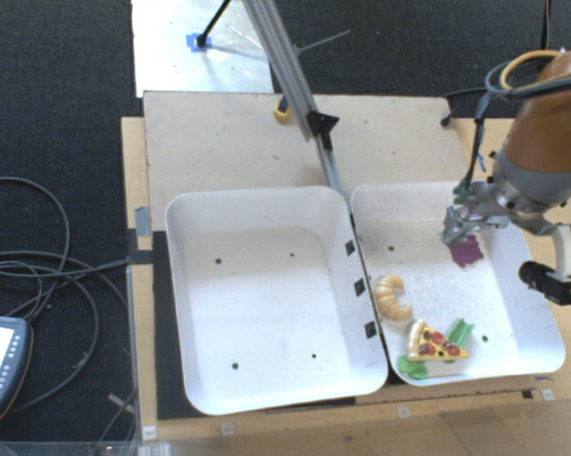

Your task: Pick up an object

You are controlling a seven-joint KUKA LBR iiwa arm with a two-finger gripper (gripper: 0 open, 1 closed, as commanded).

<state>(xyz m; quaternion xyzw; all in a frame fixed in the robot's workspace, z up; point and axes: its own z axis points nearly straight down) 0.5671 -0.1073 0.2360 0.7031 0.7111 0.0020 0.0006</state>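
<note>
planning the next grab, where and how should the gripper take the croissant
Grip the croissant across its thick middle, coming straight down from above. It lies flat and curved in the right bin, beside the divider but apart from the pizza slice, so its narrow width probably suits a two-finger pinch.

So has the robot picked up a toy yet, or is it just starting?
Nothing looks lifted out yet. The gripper is down in the right bin, right over the purple toy, so it seems to be trying for that one, though I can't tell if it has hold of it. The croissant, pizza slice and green toy lie in the same bin. Gripping and lifting are left.
</note>
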